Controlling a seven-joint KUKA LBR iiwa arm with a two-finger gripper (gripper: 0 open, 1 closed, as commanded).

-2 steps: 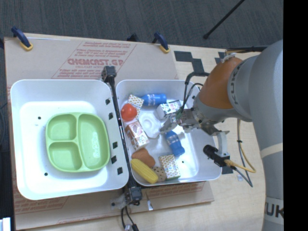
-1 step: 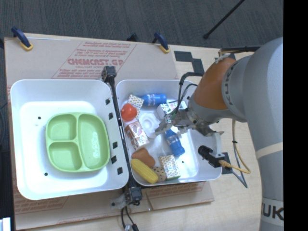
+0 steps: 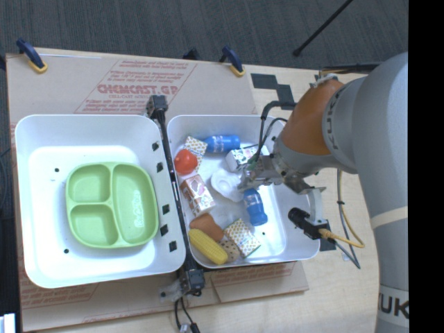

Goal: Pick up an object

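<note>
Two white bins sit side by side on the table (image 3: 229, 92). The left bin (image 3: 31, 207) holds a green divided plate (image 3: 111, 203) with three compartments, lying flat near the bin's middle. The right bin (image 3: 295, 248), at the centre of the frame, holds a jumble of small items: a blue bottle (image 3: 222, 143) near its upper edge, a red ball (image 3: 185, 161) at its left, a patterned packet (image 3: 198, 193) below the ball, a yellow corn cob (image 3: 208, 246) at the lower left, and a checked carton (image 3: 243, 238) just beside the corn.

The arm (image 3: 347, 123) reaches in from the right of the frame, its orange band above the right bin's upper right corner. The end effector (image 3: 251, 180) is down among the items in the middle of the right bin, just above a second blue bottle (image 3: 254, 208) and beside a white object (image 3: 225, 184). Whether it is spread or pressed together cannot be told, and no item can be seen pinched in it.
</note>
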